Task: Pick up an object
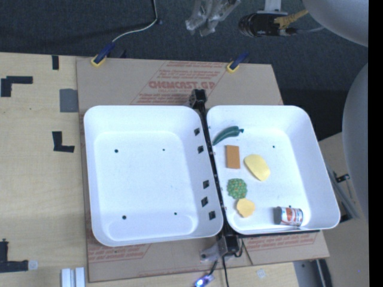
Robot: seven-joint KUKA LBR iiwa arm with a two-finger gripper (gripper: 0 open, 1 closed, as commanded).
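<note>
Two white bins (pixel 96 160) sit on the desk, the right one holding a yellow piece (pixel 257 167), can (pixel 289 216) and green pepper (pixel 227 134), while the gripper (pixel 206 18) hangs at top centre, its state unclear, apparently pre-approach, needing descent.

A wooden bench (pixel 36 178) carries a cardboard sheet (pixel 179 82); two white bins, left (pixel 102 220) and right (pixel 311 154), sit touching side by side on it.
</note>
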